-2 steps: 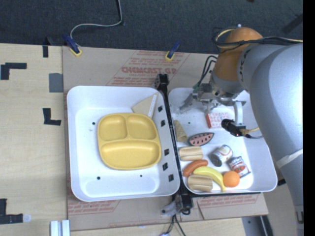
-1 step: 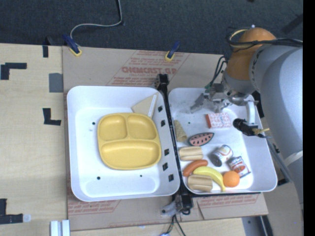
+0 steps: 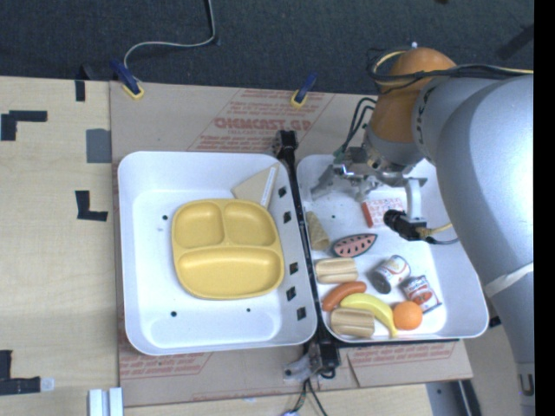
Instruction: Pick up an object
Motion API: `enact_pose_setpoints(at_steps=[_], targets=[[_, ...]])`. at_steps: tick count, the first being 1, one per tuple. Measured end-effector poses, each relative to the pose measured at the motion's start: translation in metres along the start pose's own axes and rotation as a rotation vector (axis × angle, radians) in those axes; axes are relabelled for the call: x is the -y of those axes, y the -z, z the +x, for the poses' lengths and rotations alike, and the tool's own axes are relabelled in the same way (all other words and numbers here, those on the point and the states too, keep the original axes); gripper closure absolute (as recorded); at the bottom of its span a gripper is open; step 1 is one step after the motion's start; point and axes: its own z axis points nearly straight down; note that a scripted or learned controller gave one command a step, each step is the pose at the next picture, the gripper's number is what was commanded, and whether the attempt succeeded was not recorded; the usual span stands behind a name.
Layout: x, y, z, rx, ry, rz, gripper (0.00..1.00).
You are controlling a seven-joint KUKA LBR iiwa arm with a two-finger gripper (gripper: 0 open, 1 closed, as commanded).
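From my seat I place the hand (image 3: 375,176) low over the back part of the right bin (image 3: 464,295), under the orange wrist band, and I cannot tell how far it is open or whether it has anything, since the metal parts there are tangled with cables and the arm (image 3: 481,163) covers much of it. I judge this to be the reach-and-descend step of the pick: nothing is visibly lifted, and every candidate lies on the bin floor. Nearest the hand is a small red-and-white packet (image 3: 381,208), just in front of it; its printing is too small for me to read. A little further forward lies a watermelon slice toy (image 3: 354,246), then a hot dog bun (image 3: 336,270), a small can (image 3: 391,272) and a second can with a red label (image 3: 421,291), whose lettering I cannot make out either. At the near end sit a sausage (image 3: 342,295), a banana (image 3: 379,309), an orange (image 3: 408,316) and another bun (image 3: 352,322), packed close together. The next move, as I see it, calls for settling on one item, most plausibly the packet, centring over it and closing cleanly; a flat packet may be hard to get under. In the left bin (image 3: 139,258) rests a yellow divided plate (image 3: 228,248), with a tan wedge (image 3: 258,184) behind it. The only writing I can read is "CHEMCAST" in red on the brown sheet (image 3: 208,124) that covers the worktop behind the bins.
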Motion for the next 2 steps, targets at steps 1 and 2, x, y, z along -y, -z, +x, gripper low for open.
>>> enact_pose_setpoints(at_steps=[1,2], targets=[[0.0000,0.0002,-0.0083,0.001,0.000,0.000,0.00],[0.0000,0.0004,-0.0170,0.001,-0.001,0.000,0.00]])
